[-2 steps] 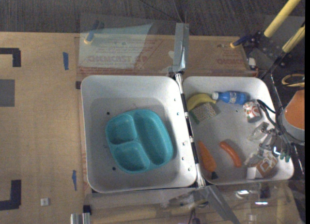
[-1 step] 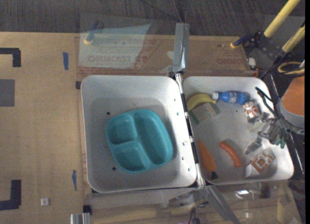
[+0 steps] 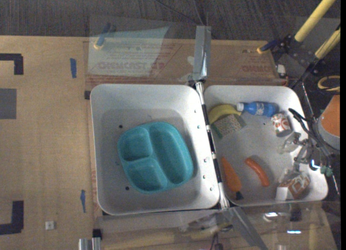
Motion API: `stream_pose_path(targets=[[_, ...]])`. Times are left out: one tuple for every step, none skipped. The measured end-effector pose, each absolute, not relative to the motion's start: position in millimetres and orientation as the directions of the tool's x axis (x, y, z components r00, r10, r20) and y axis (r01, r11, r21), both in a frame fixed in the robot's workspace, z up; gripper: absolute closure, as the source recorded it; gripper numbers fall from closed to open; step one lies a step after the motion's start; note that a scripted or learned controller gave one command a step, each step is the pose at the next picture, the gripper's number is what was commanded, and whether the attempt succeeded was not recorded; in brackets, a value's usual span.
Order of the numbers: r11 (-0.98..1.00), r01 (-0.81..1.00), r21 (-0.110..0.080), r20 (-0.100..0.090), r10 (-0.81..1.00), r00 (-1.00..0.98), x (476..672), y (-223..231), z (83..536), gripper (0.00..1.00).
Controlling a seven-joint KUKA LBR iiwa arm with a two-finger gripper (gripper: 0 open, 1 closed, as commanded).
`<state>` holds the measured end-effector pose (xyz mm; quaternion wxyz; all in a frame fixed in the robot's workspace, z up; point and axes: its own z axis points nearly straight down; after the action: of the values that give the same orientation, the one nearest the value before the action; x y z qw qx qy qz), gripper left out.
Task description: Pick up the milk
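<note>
The milk [image 3: 293, 186], a small white and brown carton, lies in the front right corner of the right bin [image 3: 254, 199]. My gripper [image 3: 301, 154] hangs over the right side of that bin, just behind the carton and a little above it. Nothing shows in its grasp. The arm's orange band [image 3: 331, 120] enters from the right edge.
The right bin also holds a yellow banana [image 3: 221, 112], a blue bottle [image 3: 258, 108], a small white and red can [image 3: 280, 124], an orange carrot [image 3: 231, 176] and a red sausage [image 3: 257, 171]. A teal divided plate [image 3: 155, 156] lies in the left bin [image 3: 102, 151].
</note>
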<state>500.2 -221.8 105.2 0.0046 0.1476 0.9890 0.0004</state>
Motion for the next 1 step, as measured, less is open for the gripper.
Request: stream_pose_path(targets=[[1.0,0.015,0.005,-0.047,0.015,-0.999,498.2,-211.4,97.6,0.0]])
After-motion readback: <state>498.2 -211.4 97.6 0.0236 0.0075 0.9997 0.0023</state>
